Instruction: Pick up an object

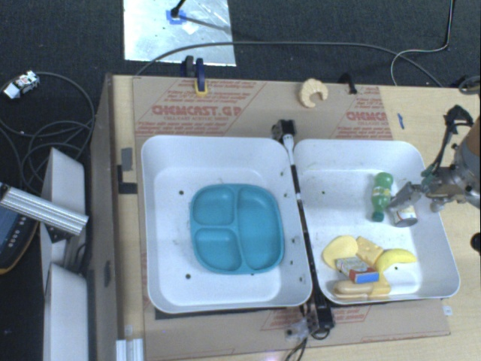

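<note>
Your gripper [403, 210] is hanging over the right bin [331, 164], near its right-hand wall, with the grey arm [458, 185] reaching in from the right edge. You cannot tell from this slanted view how far the hand is spread, because the metal tip is blurring into one shiny lump. Nothing is visibly sitting in its grasp. The tip is hovering just beside a green bottle [381, 195], which is lying lengthwise in the bin with its paler end toward the front; whether the two are touching, you cannot say.

Toward the front of that same bin, a cluster of small things is crowding the corner: a yellow lump [340, 250], a banana [396, 259], a small block with red and blue faces [364, 276], and a tan roll [353, 289] against the front wall.

In the left bin [161, 179], a blue divided plate [236, 227] is lying flat. Behind the bins, a pale toy pastry [313, 92] is resting on the cardboard [248, 104].
</note>
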### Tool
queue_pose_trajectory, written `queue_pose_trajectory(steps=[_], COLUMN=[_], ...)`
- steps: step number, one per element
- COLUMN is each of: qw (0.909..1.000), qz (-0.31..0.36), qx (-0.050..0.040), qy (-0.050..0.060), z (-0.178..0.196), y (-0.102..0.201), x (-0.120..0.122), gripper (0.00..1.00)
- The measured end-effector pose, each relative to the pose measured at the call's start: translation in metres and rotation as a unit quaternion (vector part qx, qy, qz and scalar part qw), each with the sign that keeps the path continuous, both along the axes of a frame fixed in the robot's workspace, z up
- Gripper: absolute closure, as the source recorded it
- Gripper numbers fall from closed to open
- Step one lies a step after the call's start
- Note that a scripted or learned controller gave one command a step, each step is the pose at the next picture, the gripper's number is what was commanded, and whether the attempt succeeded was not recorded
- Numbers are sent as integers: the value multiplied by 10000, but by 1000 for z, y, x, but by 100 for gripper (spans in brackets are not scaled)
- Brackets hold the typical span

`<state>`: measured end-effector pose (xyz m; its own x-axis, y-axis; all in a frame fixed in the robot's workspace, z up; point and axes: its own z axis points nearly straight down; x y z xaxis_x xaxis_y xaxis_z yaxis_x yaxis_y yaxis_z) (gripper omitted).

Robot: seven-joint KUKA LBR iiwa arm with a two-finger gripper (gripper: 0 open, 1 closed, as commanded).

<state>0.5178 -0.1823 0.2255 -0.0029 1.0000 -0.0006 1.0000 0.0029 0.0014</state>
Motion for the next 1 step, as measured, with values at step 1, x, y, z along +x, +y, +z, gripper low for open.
queue_pose_trajectory(steps=[1], qw=[10000], qz=[5], qx=[3], qy=[11], z=[-99], y=[-3], x=[76], gripper=[0])
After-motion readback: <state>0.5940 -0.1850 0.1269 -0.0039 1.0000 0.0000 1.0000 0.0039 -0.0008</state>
